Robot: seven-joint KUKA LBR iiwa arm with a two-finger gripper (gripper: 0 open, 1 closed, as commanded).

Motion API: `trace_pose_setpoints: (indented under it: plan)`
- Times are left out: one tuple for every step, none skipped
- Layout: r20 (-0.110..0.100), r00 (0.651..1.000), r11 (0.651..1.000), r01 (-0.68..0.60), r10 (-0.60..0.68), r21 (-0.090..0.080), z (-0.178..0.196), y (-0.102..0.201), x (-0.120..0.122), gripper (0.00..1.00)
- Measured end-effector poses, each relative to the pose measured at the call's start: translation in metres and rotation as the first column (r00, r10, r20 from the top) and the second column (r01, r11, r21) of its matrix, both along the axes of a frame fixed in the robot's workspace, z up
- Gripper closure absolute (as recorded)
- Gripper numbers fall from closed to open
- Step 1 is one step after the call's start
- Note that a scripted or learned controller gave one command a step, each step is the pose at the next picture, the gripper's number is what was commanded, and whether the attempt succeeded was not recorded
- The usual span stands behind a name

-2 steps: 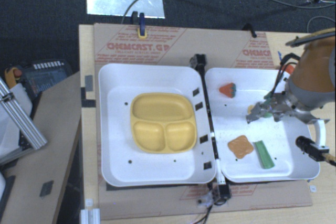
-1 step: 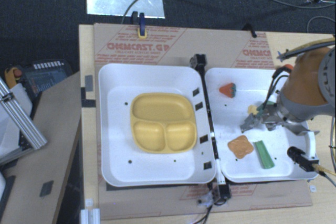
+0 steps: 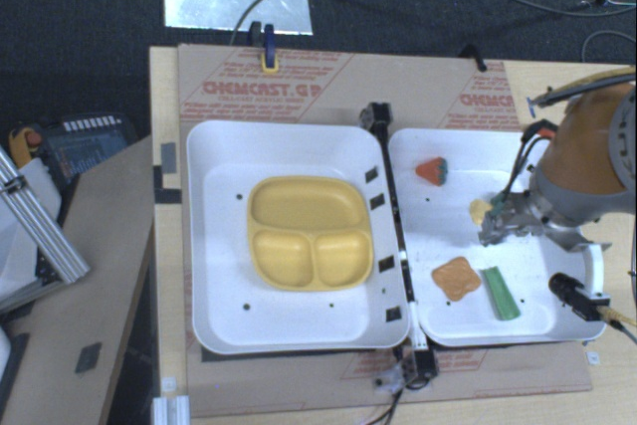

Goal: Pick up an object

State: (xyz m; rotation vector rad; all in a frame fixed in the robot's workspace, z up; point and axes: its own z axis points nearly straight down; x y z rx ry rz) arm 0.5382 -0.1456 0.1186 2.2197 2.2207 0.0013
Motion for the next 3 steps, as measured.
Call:
trace_pose_setpoints:
  plan:
    - [0.006, 1.000, 1.000, -0.003, 0.003, -0.002, 0.061, -0.004, 0.008, 1.00]
    - [0.004, 1.000, 1.000, -0.004, 0.004, -0.001, 0.115, -0.005, 0.010, 1.00]
    - [0.000, 1.000, 1.000, -0.008, 0.008, 0.001, 0.122, 0.041, 0.008, 1.00]
